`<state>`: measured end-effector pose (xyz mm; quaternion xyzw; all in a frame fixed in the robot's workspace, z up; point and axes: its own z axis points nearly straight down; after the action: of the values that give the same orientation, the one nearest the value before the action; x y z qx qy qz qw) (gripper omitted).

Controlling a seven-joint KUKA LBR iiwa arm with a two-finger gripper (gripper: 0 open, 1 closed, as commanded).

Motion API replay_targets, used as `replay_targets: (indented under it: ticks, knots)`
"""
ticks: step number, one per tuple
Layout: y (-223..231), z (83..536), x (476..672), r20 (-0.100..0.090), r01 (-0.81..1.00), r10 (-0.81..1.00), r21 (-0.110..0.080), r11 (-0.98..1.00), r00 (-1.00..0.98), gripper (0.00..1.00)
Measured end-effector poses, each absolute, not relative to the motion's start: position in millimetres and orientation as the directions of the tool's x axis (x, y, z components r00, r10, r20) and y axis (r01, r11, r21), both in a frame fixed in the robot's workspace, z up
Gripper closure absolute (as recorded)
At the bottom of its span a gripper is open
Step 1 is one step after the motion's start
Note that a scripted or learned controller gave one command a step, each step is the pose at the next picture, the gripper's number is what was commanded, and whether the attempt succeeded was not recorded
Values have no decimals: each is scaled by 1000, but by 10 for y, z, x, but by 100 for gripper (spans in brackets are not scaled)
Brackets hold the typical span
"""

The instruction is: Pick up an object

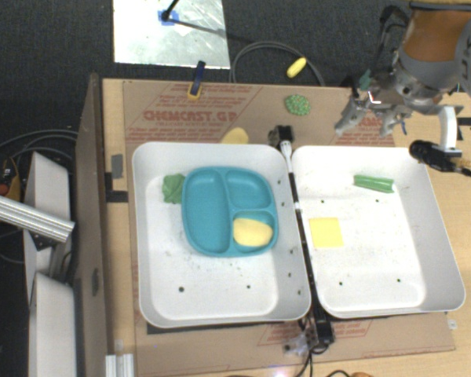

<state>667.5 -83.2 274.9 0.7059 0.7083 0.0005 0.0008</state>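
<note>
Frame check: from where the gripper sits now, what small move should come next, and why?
Probably shift the gripper toward the camera and down over the green piece in the right bin. The gripper sits beyond that bin's far rim, holding nothing, and the green piece is the nearest object, lying apart from the yellow square.

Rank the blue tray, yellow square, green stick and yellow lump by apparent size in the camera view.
1. Blue tray, clearly largest.
2. Yellow lump and yellow square: too alike to rank.
3. Green stick, smallest.
</note>
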Motion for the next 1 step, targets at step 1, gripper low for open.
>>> replay_targets:
  ticks: [1]
  knots:
    - [-1391,861,6653,0,1000,1000,-9,-2,2,0]
